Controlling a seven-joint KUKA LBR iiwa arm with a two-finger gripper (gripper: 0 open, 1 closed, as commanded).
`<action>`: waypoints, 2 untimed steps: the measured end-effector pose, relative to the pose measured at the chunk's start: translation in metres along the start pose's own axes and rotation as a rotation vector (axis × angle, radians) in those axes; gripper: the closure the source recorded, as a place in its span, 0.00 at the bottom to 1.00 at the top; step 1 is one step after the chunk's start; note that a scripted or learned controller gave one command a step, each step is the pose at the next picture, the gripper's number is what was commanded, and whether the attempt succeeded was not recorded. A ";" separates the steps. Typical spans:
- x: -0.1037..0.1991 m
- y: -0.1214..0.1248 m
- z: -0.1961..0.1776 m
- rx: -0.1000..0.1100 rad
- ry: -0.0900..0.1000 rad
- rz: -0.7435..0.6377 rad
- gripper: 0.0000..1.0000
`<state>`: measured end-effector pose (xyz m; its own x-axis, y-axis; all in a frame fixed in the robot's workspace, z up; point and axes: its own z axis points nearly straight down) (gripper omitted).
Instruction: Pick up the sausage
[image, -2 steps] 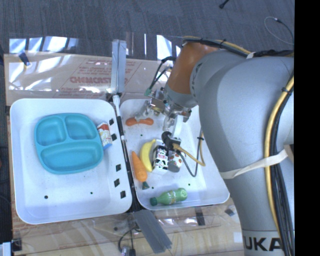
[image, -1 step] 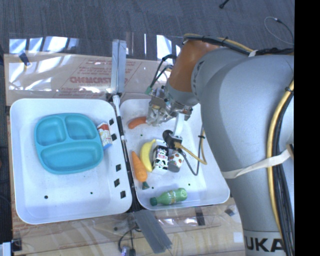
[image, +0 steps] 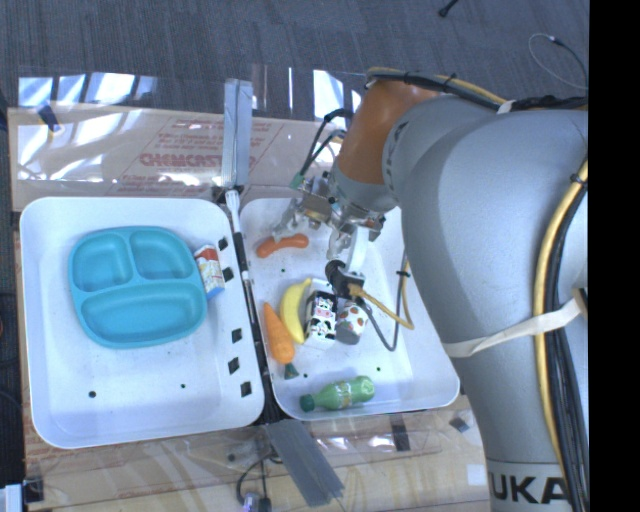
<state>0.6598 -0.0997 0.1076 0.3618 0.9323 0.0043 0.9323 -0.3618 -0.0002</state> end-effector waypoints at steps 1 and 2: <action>0.003 0.000 0.009 -0.009 0.000 -0.017 0.00; 0.004 0.000 -0.002 -0.007 0.001 -0.020 1.00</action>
<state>0.6608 -0.0958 0.1094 0.3427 0.9394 0.0055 0.9394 -0.3427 0.0071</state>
